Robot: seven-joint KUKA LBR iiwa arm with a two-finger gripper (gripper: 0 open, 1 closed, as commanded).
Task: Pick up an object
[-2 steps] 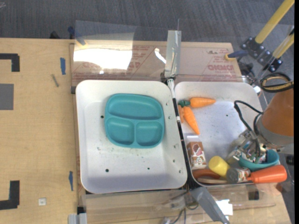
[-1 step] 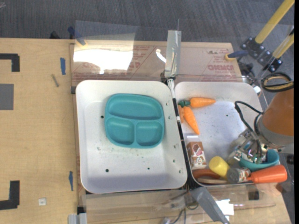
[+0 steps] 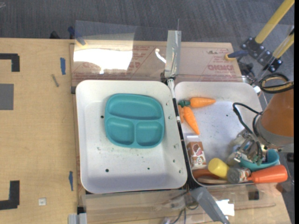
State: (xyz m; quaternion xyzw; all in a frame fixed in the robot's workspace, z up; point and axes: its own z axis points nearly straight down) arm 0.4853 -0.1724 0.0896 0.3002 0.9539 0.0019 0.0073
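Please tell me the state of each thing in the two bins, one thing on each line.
teal divided plate: flat, upright, in the left bin.
two carrots: lying, tops touching, right bin.
brown packet: lying flat.
yellow lemon: resting beside the hand.
orange carrot: lying at the near wall.
hand: low over the near-wall pile.

In the right bin (image 3: 219, 120) you have two orange carrots (image 3: 202, 102) lying near the far left corner, a brown-and-white packet (image 3: 197, 154) flat by the left wall, and a yellow lemon (image 3: 218, 167) beside an orange cylinder (image 3: 268, 174) along the near wall.
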